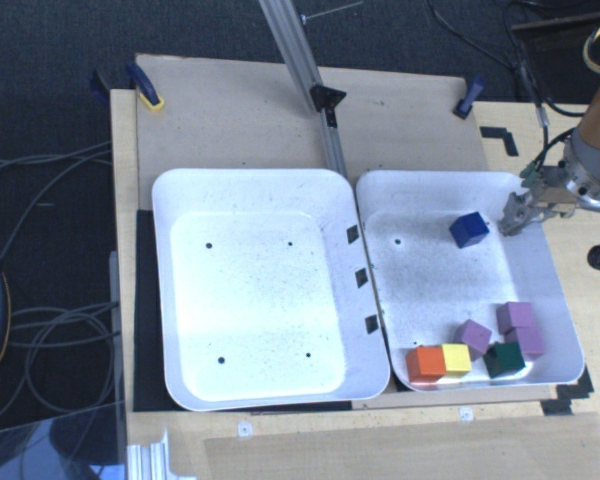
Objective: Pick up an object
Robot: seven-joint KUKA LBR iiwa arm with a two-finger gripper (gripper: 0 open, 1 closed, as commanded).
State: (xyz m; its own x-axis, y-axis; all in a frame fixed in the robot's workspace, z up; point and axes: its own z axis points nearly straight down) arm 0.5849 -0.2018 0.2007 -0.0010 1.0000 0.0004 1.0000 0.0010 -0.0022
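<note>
A blue cube (469,229) lies alone in the upper part of the right bin (420,278). Along that bin's near edge sit an orange block (426,362), a yellow block (455,358), a dark green block (503,359) and purple blocks (519,325). My gripper (517,214) hangs over the right bin's upper right side, a short way right of the blue cube and apart from it. Nothing shows between its fingers.
The left bin (255,288) stands beside the right one, with small black clips (360,277) on the shared wall. A grey metal rail (298,63) slants down from the top to the bins' junction. Blue clamps (146,87) hold the board's far corners.
</note>
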